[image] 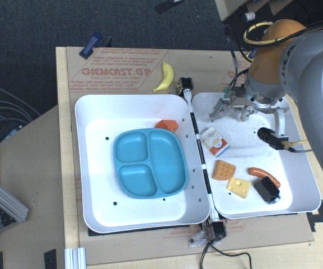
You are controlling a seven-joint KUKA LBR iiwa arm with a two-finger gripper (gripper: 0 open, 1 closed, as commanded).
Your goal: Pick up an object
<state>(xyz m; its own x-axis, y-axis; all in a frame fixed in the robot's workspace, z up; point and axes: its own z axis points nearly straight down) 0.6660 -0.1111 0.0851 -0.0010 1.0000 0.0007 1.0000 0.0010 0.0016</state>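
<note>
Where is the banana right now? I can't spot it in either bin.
The banana lies outside both bins, on the brown board just behind the left bin, near the top of the camera view and beside the black clamp.

White bins: left bin [88, 167], right bin [301, 189]. Light-blue divided plate [150, 162], orange piece [168, 125] at its 12 o'clock. Red-and-white carton [214, 141]; tan waffle [223, 170]; yellow cheese [239, 187]; orange-red sausage [260, 174]; black block [266, 190]. Yellow banana [164, 77] on brown board with red lettering [116, 70]. Arm [312, 66] grey, orange band.
</note>
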